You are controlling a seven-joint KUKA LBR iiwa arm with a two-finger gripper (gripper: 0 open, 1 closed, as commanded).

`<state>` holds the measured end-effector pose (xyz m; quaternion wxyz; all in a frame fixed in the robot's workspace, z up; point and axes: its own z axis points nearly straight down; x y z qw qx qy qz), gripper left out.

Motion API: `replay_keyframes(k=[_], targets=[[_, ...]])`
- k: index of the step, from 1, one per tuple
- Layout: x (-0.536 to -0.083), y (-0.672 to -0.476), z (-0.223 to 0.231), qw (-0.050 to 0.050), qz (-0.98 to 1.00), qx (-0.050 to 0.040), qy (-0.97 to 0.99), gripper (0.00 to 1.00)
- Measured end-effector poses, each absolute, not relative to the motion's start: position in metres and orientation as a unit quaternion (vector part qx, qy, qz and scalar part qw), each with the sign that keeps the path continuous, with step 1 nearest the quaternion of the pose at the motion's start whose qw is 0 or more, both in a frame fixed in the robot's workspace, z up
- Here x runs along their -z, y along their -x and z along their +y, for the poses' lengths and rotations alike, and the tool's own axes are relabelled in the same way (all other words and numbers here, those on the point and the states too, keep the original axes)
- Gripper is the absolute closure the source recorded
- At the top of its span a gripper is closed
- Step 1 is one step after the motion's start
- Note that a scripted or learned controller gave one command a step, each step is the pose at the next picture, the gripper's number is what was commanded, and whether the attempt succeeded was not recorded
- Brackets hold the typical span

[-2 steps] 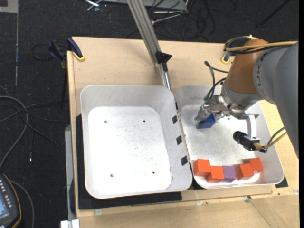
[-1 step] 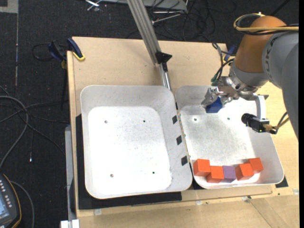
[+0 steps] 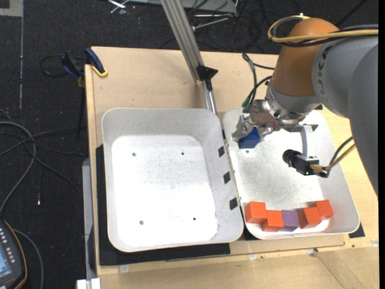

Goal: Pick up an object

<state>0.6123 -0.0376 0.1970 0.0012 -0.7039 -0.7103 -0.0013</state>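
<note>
Black carpet strewn with cables surrounds the pale wooden bench (image 3: 150,77), on which two shallow white plastic bins are set side by side. Over the far left corner of the right-hand bin (image 3: 343,191) the grey two-finger gripper (image 3: 246,135) is seen lowered, a small blue block (image 3: 249,138) lodged at its tip; whether the block is clamped or merely touched cannot be told. Four orange blocks (image 3: 257,211) and a purple block (image 3: 290,218) are lined along that bin's near wall, apparently gathered by its slope. The left-hand bin (image 3: 111,161) is presumably kept for drops.
</note>
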Motion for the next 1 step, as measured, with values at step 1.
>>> replay_keyframes(k=[1], targets=[[-0.1947,-0.6217,0.0252,0.001,-0.71,0.0011,0.704,1.0]])
